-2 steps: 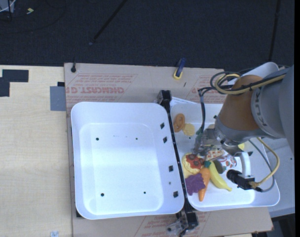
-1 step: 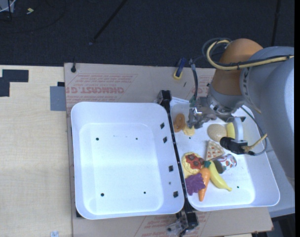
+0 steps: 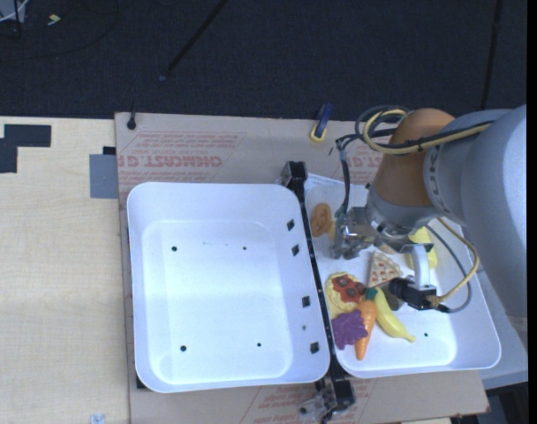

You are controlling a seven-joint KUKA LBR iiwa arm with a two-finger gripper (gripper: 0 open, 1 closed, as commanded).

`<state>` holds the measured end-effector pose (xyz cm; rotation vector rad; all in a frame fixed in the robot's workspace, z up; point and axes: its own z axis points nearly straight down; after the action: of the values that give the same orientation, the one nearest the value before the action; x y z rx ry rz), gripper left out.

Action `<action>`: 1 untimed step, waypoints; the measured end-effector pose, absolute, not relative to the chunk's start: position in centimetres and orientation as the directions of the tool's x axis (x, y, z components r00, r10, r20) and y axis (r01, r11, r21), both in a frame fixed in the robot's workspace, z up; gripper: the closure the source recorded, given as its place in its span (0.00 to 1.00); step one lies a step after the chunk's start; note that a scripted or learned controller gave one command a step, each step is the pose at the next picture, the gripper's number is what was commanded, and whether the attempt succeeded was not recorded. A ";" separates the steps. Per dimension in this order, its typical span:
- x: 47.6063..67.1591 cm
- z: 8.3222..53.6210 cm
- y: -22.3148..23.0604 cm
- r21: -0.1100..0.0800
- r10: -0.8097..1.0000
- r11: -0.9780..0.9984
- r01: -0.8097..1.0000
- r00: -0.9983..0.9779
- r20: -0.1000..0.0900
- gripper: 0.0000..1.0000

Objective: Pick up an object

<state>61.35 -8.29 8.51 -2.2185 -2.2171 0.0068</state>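
Observation:
The right bin holds a pile of toy food: a tan bread-like piece, a pizza slice, a yellow and red piece, purple grapes, an orange carrot and a yellow banana. The arm comes in from the right, its orange band above the wrist. My gripper is down inside the right bin, between the tan piece and the pizza slice. The wrist body hides its tips.
The left bin stands beside the right one, with a black clamp strip along the shared wall. A blue and yellow clip lies on the cardboard behind the bins. Cables loop around the wrist.

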 end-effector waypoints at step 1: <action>63.2 8.8 -9.4 -0.002 1.000 0.000 1.000 0.000 0.000 1.00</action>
<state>63.21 -9.43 8.77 -2.2205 -2.2206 0.0013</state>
